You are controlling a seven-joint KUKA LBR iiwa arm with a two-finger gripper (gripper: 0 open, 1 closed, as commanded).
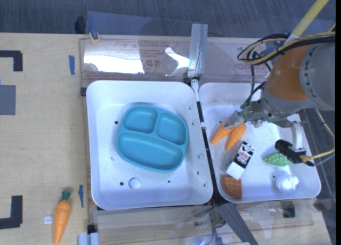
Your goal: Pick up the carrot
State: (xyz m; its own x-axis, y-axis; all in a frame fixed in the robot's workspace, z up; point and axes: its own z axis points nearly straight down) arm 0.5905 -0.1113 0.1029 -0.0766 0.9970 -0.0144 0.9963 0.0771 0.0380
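Bench: a small carrot toy [62, 215] with a green top lies outside the bins, at the near left
Carrot: two orange carrot pieces [229, 133] lie side by side in the right bin [306, 188], close to the divider, their thick ends up toward the arm
Gripper: the gripper [244, 115] sits just above the carrots' upper ends, touching or nearly so; whether its fingers are spread or pinching cannot be told from this angle
Step in hand: closing on the carrot, by the look of it; a good grasp would take one piece squarely across its thick end, not both together
Right bin clutter: a black-and-white carton [241, 160] lies just below the carrots, a brown wedge [232, 186] under that, a green leaf [276, 158] and a white lump [286, 182] further right
In the way: the carton crowds the carrot tips; cables loop near the wrist
Left bin: a blue divided plate [152, 138] sits alone
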